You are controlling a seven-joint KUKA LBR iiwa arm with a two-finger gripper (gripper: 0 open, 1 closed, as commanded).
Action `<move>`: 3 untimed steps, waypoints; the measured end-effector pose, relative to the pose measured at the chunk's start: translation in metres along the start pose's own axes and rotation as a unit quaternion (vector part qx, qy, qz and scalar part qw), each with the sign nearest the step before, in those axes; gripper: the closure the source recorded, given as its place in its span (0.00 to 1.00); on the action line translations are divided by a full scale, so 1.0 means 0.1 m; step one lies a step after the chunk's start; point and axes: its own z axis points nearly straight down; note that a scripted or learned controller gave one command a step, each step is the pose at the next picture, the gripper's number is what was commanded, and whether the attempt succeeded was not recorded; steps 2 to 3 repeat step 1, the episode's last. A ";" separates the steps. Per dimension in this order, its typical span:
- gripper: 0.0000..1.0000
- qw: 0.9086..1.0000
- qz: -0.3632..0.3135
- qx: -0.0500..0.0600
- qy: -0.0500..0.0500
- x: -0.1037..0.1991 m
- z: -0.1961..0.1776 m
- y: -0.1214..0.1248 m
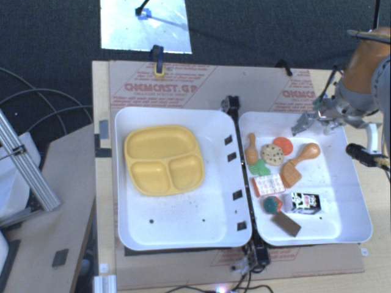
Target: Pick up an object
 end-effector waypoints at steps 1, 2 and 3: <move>0.00 1.000 -0.001 0.002 0.001 0.43 0.38 -0.01; 0.00 1.000 -0.001 0.002 0.001 0.43 0.38 -0.01; 0.00 1.000 -0.001 0.002 0.001 0.43 0.38 -0.01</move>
